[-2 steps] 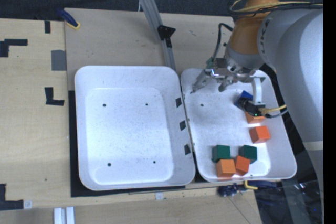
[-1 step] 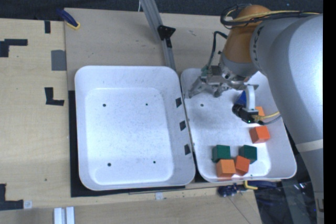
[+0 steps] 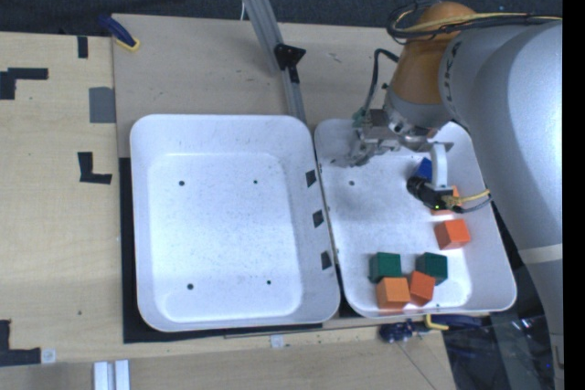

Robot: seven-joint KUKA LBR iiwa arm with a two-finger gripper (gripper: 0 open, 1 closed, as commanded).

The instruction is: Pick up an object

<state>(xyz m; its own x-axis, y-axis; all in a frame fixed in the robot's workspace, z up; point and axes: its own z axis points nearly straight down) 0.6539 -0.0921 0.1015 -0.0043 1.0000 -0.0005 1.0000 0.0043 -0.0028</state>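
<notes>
Smooth grey arm (image 3: 521,96), matte cube-like blocks (image 3: 407,279), glossy white bin (image 3: 484,288), tool (image 3: 366,142) grip state unclear.

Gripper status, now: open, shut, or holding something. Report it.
Gripper: cannot be told. It sits low over the upper part of the right bin, apart from the blocks.

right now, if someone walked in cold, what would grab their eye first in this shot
The big grey arm with its orange band fills the right side, its gripper hanging over the far end of the right bin. Next come the coloured blocks clustered at that bin's near end: two green blocks and orange blocks, with another orange block nearer the arm. The left bin sits beside it as a broad white shape.
</notes>
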